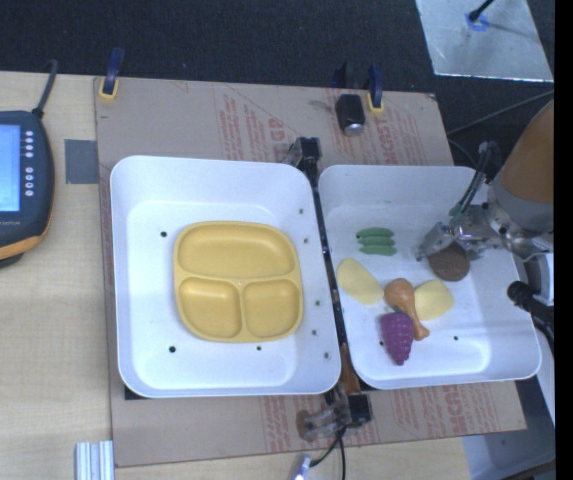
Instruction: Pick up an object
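Cardboard covered the desk [216, 118] under two white bins. From the overhead camera, the left bin [136, 268] carried a yellow divided plate [238, 279]. The right bin [486, 353] held a green pod [375, 241] lying left-to-right, a pale yellow piece [359, 281], a drumstick [406, 305] slanting toward the lower right, a purple grape bunch [398, 337] with its long axis running up-down, and a brown round piece [450, 264]. The hand [453, 238] sat right above that brown piece; whether it gripped it I couldn't tell.

Arm [526, 168] reaching in from right, wrist low — fingertips angled leftward
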